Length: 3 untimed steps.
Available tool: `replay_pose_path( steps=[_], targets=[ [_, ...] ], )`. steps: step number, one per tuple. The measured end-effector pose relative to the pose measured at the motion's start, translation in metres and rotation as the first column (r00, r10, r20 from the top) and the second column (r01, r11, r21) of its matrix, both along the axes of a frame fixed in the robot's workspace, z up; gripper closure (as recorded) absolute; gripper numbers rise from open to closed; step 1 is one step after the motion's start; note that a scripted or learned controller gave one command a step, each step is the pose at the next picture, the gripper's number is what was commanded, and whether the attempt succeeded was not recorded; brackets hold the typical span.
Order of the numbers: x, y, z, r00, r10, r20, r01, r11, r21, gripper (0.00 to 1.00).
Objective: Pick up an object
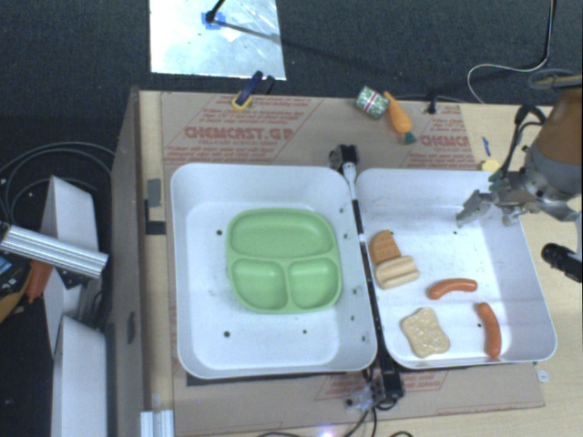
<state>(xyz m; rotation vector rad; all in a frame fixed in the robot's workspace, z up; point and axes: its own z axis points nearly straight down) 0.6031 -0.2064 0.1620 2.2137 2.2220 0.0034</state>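
Dark carpet surrounds the table (301,121), whose brown cardboard top carries red printed lettering and two shallow white bins side by side.

Nearest the camera, in the right white bin (537,335), we see a pale speckled toast-shaped piece (425,331) close to the front rim and an orange-red sausage (491,329) lying lengthwise just to its right. A second orange-red sausage (453,288) lies crosswise a little farther back. Near the divider between the bins, a tan bun-shaped piece (397,271) touches a small orange-brown bread piece (385,245) behind it.

The left white bin (196,335) holds a light green three-compartment plastic tray (283,259), set upright near its centre.

Farther back on the right, the grey arm (557,153) reaches in, and the claw (483,204) sits above the far right part of the right bin, well apart from the food pieces. We see nothing between its fingers; we cannot tell how far they are spread.

Beyond the bins, a small green-labelled can (372,101) and an orange toy carrot (398,116) lie touching on the cardboard. A shiny silver sheet (217,25) lies on the carpet at the far side.
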Motion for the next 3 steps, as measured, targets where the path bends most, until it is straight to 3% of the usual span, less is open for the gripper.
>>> replay_pose_path(
  steps=[1,2,3],
  targets=[
    [-0.058,0.000,-0.047,1.000,-0.003,-0.006,0.003,1.000,0.002,0.00],
    [-0.081,0.086,-0.045,1.000,0.001,-0.004,-0.001,1.000,0.003,0.00],
    [-0.089,0.070,-0.073,1.000,-0.001,0.012,0.001,1.000,-0.002,0.00]
  ],
)
